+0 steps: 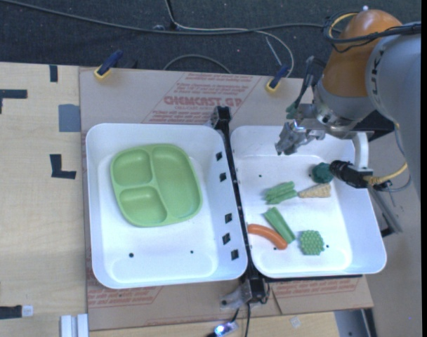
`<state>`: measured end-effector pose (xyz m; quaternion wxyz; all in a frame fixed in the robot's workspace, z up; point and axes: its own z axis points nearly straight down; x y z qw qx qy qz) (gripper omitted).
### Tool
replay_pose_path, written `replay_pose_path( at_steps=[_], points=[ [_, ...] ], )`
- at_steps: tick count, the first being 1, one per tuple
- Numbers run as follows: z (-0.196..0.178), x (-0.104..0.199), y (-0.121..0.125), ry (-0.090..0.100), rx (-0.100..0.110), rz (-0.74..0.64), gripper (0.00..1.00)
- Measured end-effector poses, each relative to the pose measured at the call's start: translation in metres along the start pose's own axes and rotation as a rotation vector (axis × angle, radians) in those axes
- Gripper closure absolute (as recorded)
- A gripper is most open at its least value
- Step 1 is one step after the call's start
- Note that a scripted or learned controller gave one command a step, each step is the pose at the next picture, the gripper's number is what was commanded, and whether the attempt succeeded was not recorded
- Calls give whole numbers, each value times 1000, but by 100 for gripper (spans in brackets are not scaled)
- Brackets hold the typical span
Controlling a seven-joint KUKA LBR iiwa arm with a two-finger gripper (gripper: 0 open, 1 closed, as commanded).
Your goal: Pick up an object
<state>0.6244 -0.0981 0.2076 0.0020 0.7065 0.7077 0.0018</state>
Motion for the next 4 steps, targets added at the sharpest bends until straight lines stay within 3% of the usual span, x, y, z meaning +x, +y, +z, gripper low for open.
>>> replay_pose_path(
  at_steps=[1,3,4],
  points=[
    [-20,1,1,1,4,0,100],
    [-28,108,-41,3,7,-5,100],
    [-14,160,-62,1,10,-4,100]
  ],
)
